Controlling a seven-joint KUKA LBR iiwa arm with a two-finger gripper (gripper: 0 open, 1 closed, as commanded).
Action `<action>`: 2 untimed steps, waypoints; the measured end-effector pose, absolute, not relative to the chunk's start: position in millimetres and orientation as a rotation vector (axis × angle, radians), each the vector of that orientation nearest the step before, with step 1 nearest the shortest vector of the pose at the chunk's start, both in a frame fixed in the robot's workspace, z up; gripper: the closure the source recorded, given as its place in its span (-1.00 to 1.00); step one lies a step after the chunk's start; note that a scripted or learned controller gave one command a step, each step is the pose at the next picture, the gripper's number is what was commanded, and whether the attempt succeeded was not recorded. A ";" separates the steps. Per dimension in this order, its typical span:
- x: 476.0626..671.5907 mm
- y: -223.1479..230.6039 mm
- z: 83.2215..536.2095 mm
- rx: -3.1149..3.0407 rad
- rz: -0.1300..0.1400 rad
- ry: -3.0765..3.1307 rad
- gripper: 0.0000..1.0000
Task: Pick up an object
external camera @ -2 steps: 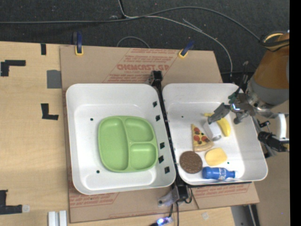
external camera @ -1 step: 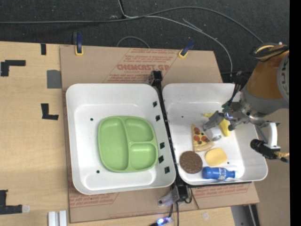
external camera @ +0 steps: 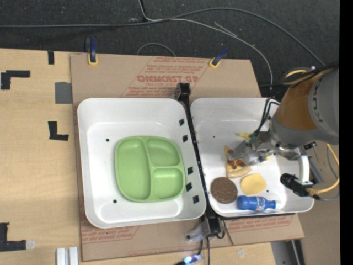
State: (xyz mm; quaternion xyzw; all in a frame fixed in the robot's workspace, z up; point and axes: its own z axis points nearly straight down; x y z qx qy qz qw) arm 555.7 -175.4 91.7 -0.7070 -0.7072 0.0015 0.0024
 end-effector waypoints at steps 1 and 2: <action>557.4 -174.7 106.3 -2.218 -0.001 -2.221 1.00; 551.4 -180.9 153.5 -2.224 -0.001 -2.222 1.00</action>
